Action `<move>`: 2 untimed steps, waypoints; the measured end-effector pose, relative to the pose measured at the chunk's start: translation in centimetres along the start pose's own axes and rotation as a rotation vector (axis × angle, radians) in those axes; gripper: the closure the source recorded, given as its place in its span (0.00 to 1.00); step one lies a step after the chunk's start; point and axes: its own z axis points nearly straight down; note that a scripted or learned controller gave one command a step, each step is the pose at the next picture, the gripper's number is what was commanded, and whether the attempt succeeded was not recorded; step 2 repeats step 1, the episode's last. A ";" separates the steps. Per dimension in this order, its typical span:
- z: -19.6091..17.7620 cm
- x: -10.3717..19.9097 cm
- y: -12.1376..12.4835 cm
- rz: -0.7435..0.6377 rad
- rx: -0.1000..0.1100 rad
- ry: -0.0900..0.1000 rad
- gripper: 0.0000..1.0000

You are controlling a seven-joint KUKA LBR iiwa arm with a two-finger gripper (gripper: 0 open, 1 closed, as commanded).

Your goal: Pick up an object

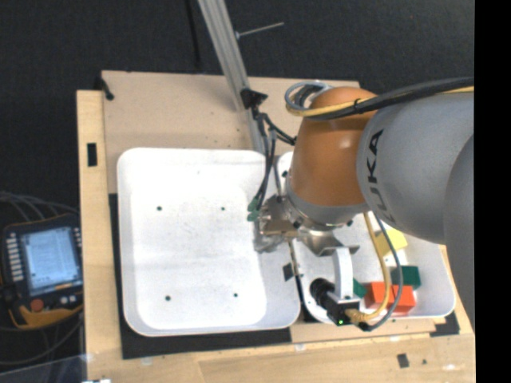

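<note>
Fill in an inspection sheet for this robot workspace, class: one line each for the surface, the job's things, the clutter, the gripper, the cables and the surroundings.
Surface: wooden bench bearing a left white bin and a right white bin, side by side.
Job's things: orange block, green block and yellow piece in the right bin, partly hidden by the arm.
Clutter: nothing seen.
Gripper: gripper is low at the divide between the bins; finger state unclear.
Cables: yellow cable looping off the wrist; black cables along the metal pole.
Surroundings: handheld screen at left; dark floor.
</note>
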 end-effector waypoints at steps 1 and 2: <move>0.0 -0.2 0.0 0.005 -0.001 0.001 0.00; 0.0 -0.2 0.0 0.005 -0.001 0.001 0.00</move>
